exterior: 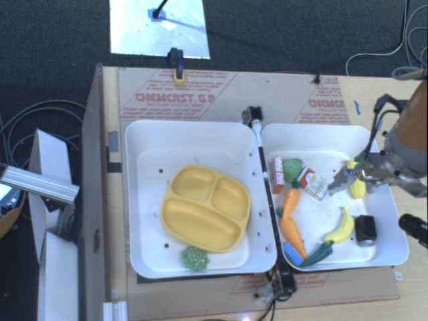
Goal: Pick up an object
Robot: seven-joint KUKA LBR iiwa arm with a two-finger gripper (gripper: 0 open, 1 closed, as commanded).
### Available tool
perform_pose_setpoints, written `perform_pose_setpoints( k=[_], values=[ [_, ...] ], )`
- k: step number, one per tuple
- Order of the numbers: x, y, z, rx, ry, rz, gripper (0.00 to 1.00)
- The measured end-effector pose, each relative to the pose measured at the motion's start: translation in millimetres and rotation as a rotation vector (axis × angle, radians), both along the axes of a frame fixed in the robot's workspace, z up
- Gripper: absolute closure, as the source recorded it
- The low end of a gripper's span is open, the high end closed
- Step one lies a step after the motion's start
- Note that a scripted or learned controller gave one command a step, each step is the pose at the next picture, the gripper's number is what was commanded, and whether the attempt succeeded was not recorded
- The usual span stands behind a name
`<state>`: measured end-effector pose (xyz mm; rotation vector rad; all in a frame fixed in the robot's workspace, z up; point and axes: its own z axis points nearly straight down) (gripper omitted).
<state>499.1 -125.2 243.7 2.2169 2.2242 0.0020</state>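
The gripper (349,177) hangs with fingers apart beside a small yellow plastic fruit (358,187); light, hard, slippery-looking, best pinched across its middle.

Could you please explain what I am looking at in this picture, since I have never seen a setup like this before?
This is one camera fixed above a bench, looking down at a slant. Two shallow white bins sit side by side. The left bin holds a yellow divided plate and a green toy broccoli at its near edge. The right bin holds toy food: two carrots, a banana, a green pepper, a small carton, another green piece, plus a black block. The grey machine entering from the right is a robot arm; its gripper is low over the right bin beside a yellow object. I cannot tell whether it holds anything.
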Motion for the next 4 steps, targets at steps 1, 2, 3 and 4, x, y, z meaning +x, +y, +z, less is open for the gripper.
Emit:
perform_pose_setpoints(
  k=[1, 2, 3, 4],
  values=[
    [44.3, 27.4, -96.2, 0.002, 0.004, 0.005, 0.0],
    [58.8, 31.4, -158.2, -0.006, -0.003, 0.0, 0.0],
    [61.8, 29.6, -142.4, -0.009, -0.015, -0.003, 1.0],
    [52.3, 81.0, -15.1, 0.001, -0.01, 0.007, 1.0]
  ],
)
